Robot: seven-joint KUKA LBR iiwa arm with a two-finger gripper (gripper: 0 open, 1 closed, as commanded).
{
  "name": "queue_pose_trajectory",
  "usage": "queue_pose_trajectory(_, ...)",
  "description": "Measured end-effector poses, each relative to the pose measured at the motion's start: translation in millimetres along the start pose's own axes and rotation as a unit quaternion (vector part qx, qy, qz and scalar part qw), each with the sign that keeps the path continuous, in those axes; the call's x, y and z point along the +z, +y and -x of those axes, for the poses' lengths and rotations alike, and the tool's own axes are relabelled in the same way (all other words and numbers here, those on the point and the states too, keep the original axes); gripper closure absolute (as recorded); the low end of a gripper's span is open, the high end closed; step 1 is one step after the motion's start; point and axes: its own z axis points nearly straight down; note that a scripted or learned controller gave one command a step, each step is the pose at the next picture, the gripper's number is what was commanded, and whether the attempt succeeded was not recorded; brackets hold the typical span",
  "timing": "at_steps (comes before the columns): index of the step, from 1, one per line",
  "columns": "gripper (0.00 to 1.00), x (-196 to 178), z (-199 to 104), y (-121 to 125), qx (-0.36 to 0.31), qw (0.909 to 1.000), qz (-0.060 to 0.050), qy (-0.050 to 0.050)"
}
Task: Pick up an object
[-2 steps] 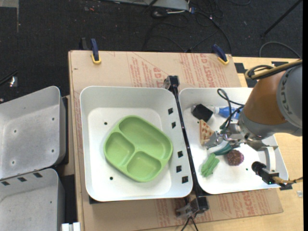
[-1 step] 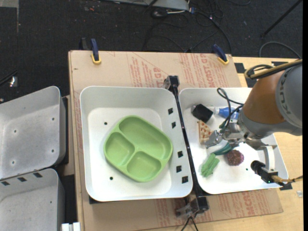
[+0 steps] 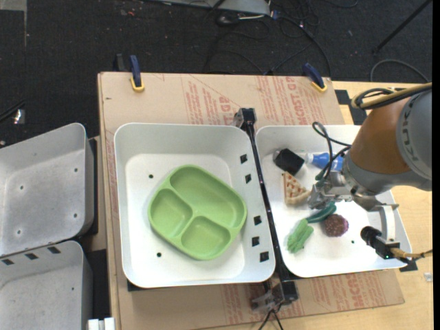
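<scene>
My gripper [image 3: 323, 196] hangs low over the middle of the right bin [image 3: 344, 263], at the end of the grey and orange arm that comes in from the right. Just below it lies a dark teal piece [image 3: 321, 216], and I cannot tell whether the two touch. A tan wedge like a pizza slice [image 3: 295, 188] lies just left of the gripper. A dark red berry-like ball [image 3: 335, 225] sits below and to the right. A green leafy piece [image 3: 300, 235] lies at the lower left. A black block [image 3: 289, 161] and a blue item [image 3: 321, 159] rest further back.
The left bin [image 3: 130, 184] holds a light green divided plate [image 3: 197, 212]. A black divider with clamps [image 3: 258, 191] runs between the two bins. Grey metal trays [image 3: 41, 184] stand off the bench at the left.
</scene>
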Motion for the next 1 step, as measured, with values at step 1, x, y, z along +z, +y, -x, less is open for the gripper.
queue_pose_trajectory(1, 1.00, -55.7, 3.9, -7.6, 0.000, 1.0000, -0.007, 0.002)
